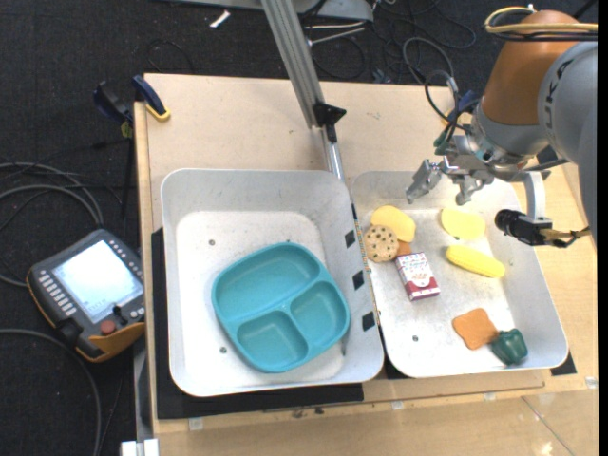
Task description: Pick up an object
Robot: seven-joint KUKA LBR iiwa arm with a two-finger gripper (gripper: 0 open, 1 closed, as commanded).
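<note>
Yellow plastic banana (475, 260), just below-right of gripper (443, 185): light, stiff, slick — pinch across mid. Fingers spread, nothing between.

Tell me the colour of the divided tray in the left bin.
Teal blue: the three-compartment plastic tray shows best in the camera view.

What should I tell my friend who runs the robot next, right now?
Gripper: open, holding nothing, above the back of the right bin.
Right bin holds: cookie, yellow pieces and, small red-and-white carton, orange piece, green pepper.
Left bin holds a teal divided tray.
Done: nothing picked yet.
Left: lower, grip one object, lift.
</note>
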